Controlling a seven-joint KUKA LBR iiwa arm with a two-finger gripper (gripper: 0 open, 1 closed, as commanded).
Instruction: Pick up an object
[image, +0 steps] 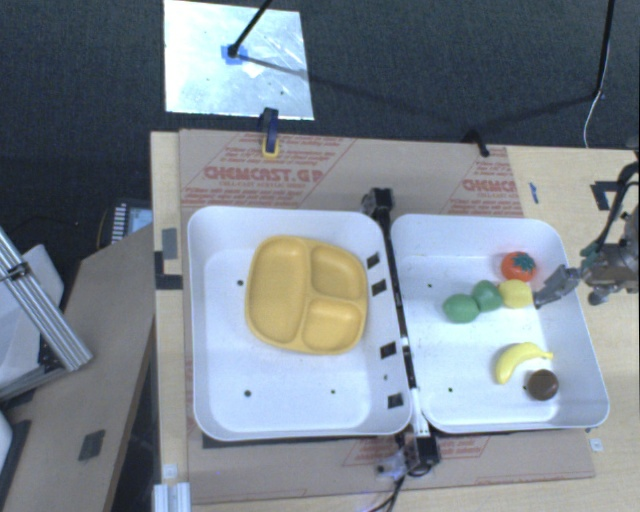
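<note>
Fingers' spread could not be told as the gripper (556, 285) reached in from the right of the frame beside the yellow fruit (516, 293), where crowding by the orange fruit (518, 265) and 2 green fruits (472, 302) risked a nudge instead of a grasp.

A pale wooden bench (165, 180) topped with printed brown cardboard (340, 170) stands on dark carpet (70, 100) (a shiny silver sheet (238, 60) lies beyond).

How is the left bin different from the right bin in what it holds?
The left bin holds one large thing, a yellow divided plate; the right bin holds several small ones: a banana, a brown ball, two green pieces, a yellow one and an orange one. The hand is over the right bin, not the left. Both bins are white and shallow.
</note>
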